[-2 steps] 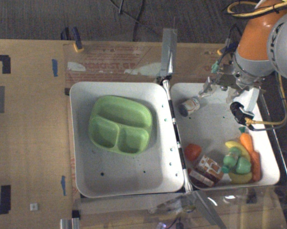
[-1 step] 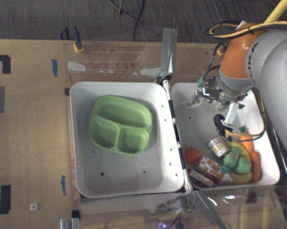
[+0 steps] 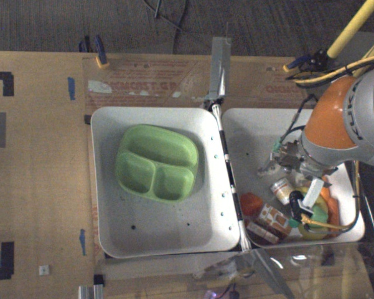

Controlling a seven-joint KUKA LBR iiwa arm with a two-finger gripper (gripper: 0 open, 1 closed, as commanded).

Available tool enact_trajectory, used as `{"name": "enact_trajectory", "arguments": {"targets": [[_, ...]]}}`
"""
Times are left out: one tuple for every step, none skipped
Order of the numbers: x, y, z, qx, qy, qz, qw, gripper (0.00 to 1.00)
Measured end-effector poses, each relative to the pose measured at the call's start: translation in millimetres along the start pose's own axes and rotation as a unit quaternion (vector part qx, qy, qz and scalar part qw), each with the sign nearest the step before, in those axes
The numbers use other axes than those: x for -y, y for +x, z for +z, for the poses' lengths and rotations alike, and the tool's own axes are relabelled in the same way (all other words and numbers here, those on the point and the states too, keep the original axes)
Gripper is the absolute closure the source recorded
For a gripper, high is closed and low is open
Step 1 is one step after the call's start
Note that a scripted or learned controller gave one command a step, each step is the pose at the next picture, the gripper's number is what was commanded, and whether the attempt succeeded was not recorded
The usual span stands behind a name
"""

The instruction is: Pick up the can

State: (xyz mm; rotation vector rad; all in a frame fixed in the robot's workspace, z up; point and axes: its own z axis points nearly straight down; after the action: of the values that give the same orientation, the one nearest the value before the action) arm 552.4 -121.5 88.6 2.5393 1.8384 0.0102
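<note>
Camera view: end effector [image 3: 285, 180] low over the right bin [image 3: 249, 129], reaching for the can [image 3: 280, 189]

We judge the reach step in hand: the can lies tilted beside a brown box [image 3: 271, 220] and orange clutter. We cannot tell the end effector's state. The green tray [image 3: 157, 162] sits in the left bin [image 3: 112, 229]. Next we need a clean descent astride the can

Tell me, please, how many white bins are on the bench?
2. The left bin holds a green divided plate; the right bin holds cluttered items under the arm.
</note>
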Motion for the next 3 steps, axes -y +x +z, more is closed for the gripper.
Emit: {"name": "enact_trajectory", "arguments": {"targets": [[7.6,-49.3,-1.3,-0.003,-0.002,0.095,0.9954,0.00],[61.8,-27.8,-0.9,0.000,-0.003,0.154,0.9881,0.00],[13.6,-5.0,1.8,0.004,0.002,0.278,0.9604,0.00]]}}
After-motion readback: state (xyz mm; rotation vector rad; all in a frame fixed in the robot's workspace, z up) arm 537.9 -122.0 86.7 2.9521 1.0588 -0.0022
